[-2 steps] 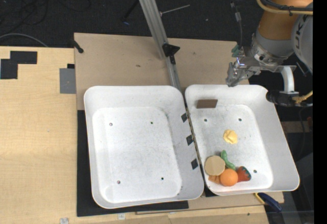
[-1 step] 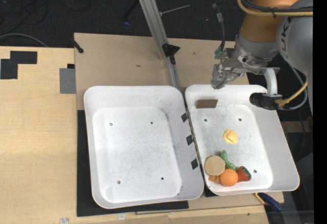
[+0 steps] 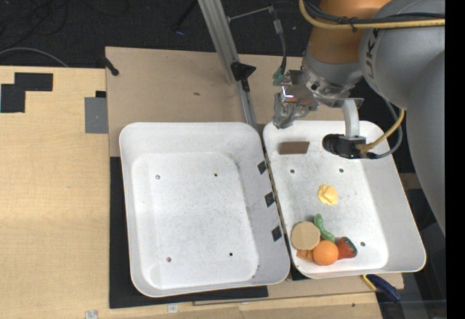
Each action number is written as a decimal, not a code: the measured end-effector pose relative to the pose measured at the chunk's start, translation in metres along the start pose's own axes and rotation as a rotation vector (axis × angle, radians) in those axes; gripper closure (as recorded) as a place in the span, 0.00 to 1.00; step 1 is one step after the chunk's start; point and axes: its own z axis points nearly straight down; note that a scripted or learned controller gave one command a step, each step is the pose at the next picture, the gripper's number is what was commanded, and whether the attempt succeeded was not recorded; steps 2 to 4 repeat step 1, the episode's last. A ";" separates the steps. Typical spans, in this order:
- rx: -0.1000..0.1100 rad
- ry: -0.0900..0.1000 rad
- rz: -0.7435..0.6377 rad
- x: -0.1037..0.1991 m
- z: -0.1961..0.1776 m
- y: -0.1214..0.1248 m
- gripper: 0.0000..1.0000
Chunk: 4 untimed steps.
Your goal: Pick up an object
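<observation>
- Objects for picking all lie in the right bin [image 3: 407, 252], and none of them has been lifted yet.
- At the right bin's near edge sits a tight cluster: a tan disc [image 3: 305, 236], an orange ball [image 3: 325, 253] touching it, a red piece [image 3: 346, 248] just beside the ball, and a green piece [image 3: 322, 226] tucked behind them.
- Around the middle of the right bin, well apart from the cluster, a small yellow piece [image 3: 328, 195] lies alone on the floor.
- Toward the right bin's far left corner rests a flat brown block [image 3: 293, 147], also alone.
- Above that same far left corner of the right bin hangs the gripper [image 3: 285, 115], just beyond the brown block and apart from it; nothing shows in its grasp, and whether it is spread or closed I cannot tell from this slant.
- To the left of the right bin, touching along the shared edge, is the left bin [image 3: 138, 143].
- Progress, as I judge it: the task is at its start, in the approach. The arm is over the right bin but no thing is chosen for certain; the brown block is the closest candidate. Lining up, coming down, closing on a thing and raising it all remain.
</observation>
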 end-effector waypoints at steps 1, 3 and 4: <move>0.001 -0.001 0.002 0.049 0.013 -0.007 1.00; 0.001 -0.001 0.002 0.049 0.013 -0.007 1.00; 0.001 -0.001 0.002 0.049 0.013 -0.007 1.00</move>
